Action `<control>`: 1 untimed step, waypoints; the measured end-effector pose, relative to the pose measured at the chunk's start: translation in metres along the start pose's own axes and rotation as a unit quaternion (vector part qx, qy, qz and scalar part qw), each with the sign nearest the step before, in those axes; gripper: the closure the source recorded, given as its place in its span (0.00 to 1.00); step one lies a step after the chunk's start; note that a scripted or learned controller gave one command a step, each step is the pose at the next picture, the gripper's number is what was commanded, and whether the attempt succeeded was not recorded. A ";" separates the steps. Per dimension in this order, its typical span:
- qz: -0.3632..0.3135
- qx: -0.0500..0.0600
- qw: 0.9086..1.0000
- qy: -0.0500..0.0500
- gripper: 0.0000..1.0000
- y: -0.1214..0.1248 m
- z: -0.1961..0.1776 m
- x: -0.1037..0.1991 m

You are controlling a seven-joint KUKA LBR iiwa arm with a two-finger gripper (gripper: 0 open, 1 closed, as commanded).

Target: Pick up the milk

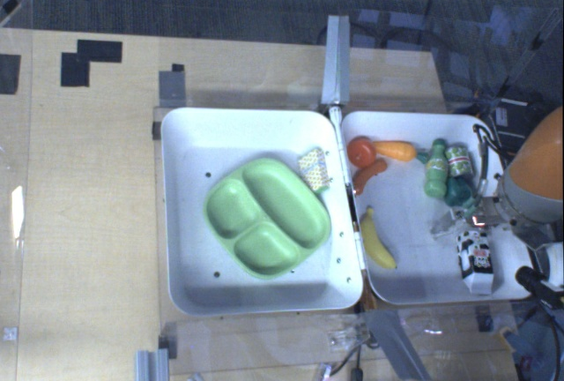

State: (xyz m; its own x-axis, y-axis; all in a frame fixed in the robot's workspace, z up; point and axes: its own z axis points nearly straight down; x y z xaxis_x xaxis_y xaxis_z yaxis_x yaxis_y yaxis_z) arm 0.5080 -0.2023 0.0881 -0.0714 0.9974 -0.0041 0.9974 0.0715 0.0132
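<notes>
The milk (477, 260) lies in the right bin (414, 282), at its near right corner, beside the arm (539, 168). The claw state cannot be determined. A banana (379, 240) lies near the bin's left wall; a carrot (395, 151) and green bottles (446, 172) sit farther back. The left bin (189, 194) holds a green tray (267, 216).

Bins: you have two white bins, left bin (176, 212) and right bin (414, 282).
Plates: one green divided plate (267, 216), centre of frame.
Packets: one small patterned packet (314, 168).
Milk: one milk carton (476, 260), lower right.
Bananas: one banana (378, 240).
Carrots: one carrot (396, 151).
Red pieces: two, a tomato (359, 149) and a sausage (368, 174).
Green bottles: you can count two or three in the cluster (445, 172); hard to separate.
</notes>
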 end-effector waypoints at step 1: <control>0.122 0.006 0.993 0.001 0.00 -0.006 -0.009 0.020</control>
State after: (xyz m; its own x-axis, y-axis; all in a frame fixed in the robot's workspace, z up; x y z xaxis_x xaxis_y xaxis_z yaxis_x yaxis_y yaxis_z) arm 0.5007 -0.1830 0.0966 0.1713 0.9852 0.0005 0.9852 -0.1713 0.0011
